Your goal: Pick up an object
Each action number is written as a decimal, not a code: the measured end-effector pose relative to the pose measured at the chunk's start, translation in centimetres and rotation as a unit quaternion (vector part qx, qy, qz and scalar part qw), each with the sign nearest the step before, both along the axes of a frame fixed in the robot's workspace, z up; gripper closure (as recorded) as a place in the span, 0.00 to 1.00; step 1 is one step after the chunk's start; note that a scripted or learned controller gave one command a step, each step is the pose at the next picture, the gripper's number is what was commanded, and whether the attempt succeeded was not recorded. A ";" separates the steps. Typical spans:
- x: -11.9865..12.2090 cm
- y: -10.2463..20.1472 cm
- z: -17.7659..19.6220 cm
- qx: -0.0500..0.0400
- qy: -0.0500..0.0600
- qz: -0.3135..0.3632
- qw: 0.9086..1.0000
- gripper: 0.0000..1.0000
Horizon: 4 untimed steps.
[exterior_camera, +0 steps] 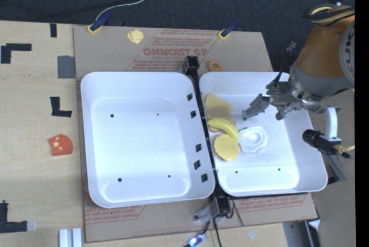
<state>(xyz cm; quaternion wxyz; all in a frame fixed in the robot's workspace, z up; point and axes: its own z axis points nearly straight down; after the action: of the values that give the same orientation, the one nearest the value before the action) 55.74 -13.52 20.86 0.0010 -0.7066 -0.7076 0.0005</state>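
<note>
The arm leans in from the right, its gripper (260,108) hanging over the right bin (288,182) — fingers spread, pinching nothing — just above the white object (252,139).

Right bin (300,182): lying beside the left bin (138,142), sharing the black divider. Yellow pieces (222,127) sitting stacked against this bin's left wall; white object (253,139) resting just right of them, touching the lowest piece. Gripper (252,111) hovering above the white object, arm (326,61) entering over the bin's right rim. Red object (61,145) lying well left of both bins
</note>
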 end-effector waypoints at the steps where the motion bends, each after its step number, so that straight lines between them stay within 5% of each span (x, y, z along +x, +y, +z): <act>1: 3.7 10.4 -2.6 0.002 0.000 0.005 1.000 0.00; 2: 11.5 16.1 13.9 0.000 -0.012 0.004 1.000 0.00; 3: 11.1 18.6 31.4 0.000 -0.010 0.002 1.000 0.00; 4: 11.1 18.4 31.3 -0.002 -0.001 0.000 1.000 1.00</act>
<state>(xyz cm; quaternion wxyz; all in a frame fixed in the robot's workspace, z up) 66.85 4.93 52.14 -0.0007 -0.7064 -0.7078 0.0011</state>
